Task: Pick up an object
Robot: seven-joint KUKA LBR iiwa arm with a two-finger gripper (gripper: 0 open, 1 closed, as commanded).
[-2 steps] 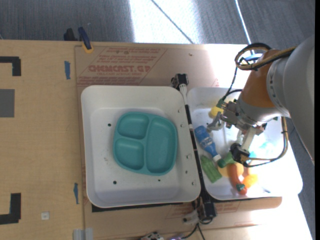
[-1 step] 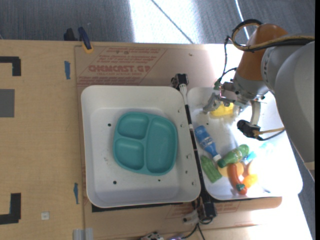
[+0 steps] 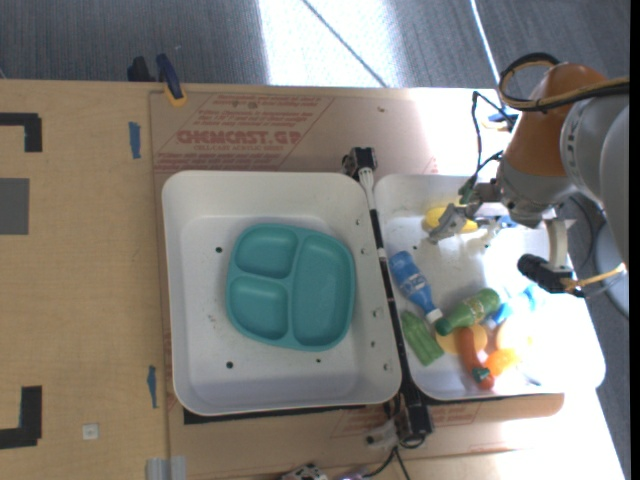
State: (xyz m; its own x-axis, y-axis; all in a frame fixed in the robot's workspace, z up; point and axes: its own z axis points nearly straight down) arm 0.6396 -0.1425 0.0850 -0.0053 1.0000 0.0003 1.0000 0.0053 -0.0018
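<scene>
Banana (image 3: 437, 218), a small yellow toy, is seen in the right bin (image 3: 560, 400), near that bin's far left part, directly beside the claw (image 3: 466, 213). The claw is lowered over the bin's far end, and its tips are seen at the banana's right end; whether the tips are spread or pressed together cannot be told, and no grip on the banana can be confirmed. The grey arm (image 3: 590, 158) with its orange band is seen reaching in from the right.

Nearer the camera, a blue bottle (image 3: 411, 281) is found lying along the bin's left wall. A green bottle (image 3: 466, 311) is noted just beyond it, and a green packet (image 3: 422, 337) close by. An orange item (image 3: 470, 347) and further small coloured pieces are clustered at the near end.

The left bin (image 3: 190, 268) is occupied by a teal divided plate (image 3: 290, 286). Both bins are set on a cardboard sheet (image 3: 250, 133).
</scene>
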